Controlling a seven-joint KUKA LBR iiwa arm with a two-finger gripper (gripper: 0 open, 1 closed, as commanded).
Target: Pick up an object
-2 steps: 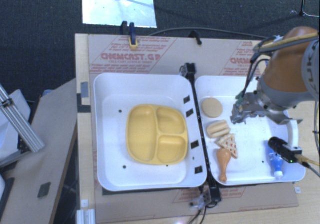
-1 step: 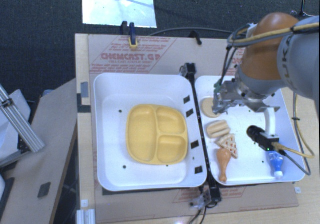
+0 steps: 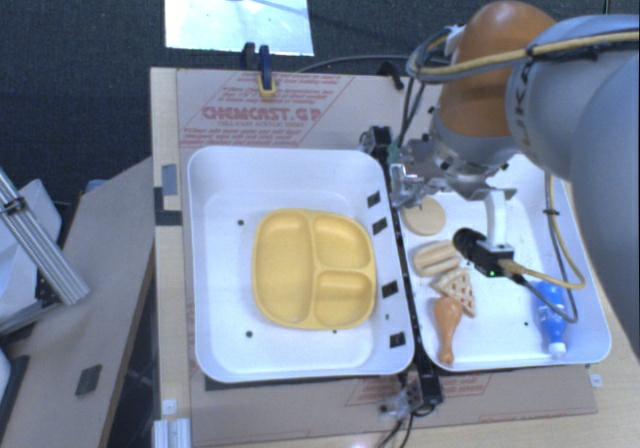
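My gripper [image 3: 408,188] hangs low over the far left corner of the right bin [image 3: 585,336], close to the divider between the bins. A round tan cookie [image 3: 425,218] lies just below and to the right of it. Further toward the front lie a bread roll [image 3: 435,257], a waffle wedge [image 3: 456,287] and a chicken drumstick [image 3: 448,326], all pale brown toy foods. A blue and white tube [image 3: 551,324] rests near the bin's right front. Nothing shows between the gripper's tips.
The left bin [image 3: 215,236] holds a yellow divided plate [image 3: 313,267]. The arm's bulky grey and orange wrist [image 3: 500,66] covers the far part of the right bin. A yellow cable [image 3: 560,281] loops over that bin's right side.
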